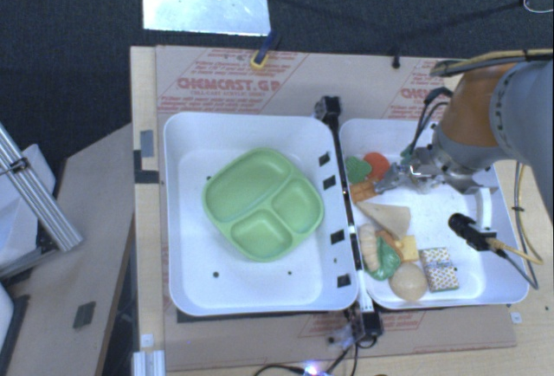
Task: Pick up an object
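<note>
The table (147, 192) carries 2 shallow white bins side by side. The left bin (186, 279) holds a green divided plate (262, 203) with 3 compartments, lying slightly turned near the bin's middle.

The right bin (506, 279) holds a cluster of small things along its left half. At the top sit a red piece (377, 164) and a green piece (357, 168), touching each other, with an orange piece (363, 190) just below them. Under these lies a pale wedge (387, 216), then a yellow block (405, 244), a green leafy piece (387, 260) and a pale long piece (370, 246) against the bin's left wall. Near the front edge rest a round tan ball (408, 282) and, just beside it on the right, a small patterned box (440, 269).

The arm (502, 119) reaches in from the right over the far part of the right bin. Its hand (400, 177) sits low, just beside the red and orange pieces; I cannot tell whether it is open or closed, and nothing is visibly held in it.
</note>
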Available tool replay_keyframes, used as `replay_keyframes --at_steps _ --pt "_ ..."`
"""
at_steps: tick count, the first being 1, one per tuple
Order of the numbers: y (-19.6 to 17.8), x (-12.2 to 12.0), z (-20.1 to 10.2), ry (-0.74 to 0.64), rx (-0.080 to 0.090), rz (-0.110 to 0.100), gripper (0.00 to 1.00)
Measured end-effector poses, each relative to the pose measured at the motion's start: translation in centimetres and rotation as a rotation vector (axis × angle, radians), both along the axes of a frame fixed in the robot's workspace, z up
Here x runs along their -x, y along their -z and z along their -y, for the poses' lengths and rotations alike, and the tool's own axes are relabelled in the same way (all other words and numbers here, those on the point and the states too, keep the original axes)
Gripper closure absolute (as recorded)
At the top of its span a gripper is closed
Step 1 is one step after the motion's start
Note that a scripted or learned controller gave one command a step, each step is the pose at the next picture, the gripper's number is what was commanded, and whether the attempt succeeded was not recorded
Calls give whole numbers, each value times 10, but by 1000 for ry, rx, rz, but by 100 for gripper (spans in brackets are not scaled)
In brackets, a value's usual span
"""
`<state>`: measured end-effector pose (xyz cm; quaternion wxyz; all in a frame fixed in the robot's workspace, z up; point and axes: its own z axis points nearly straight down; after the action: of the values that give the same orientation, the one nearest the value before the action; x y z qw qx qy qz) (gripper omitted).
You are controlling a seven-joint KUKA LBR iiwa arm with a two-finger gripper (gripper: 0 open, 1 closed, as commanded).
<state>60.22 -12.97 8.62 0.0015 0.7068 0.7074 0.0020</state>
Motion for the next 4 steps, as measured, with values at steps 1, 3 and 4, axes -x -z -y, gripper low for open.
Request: replay_keyframes --at_steps 1,3,4 --pt "-14 -3 0 -1 0 8 100" --pt "-119 -4 -16 -5 1 2 100" --pt "-140 -6 -16 -5 1 0 100"
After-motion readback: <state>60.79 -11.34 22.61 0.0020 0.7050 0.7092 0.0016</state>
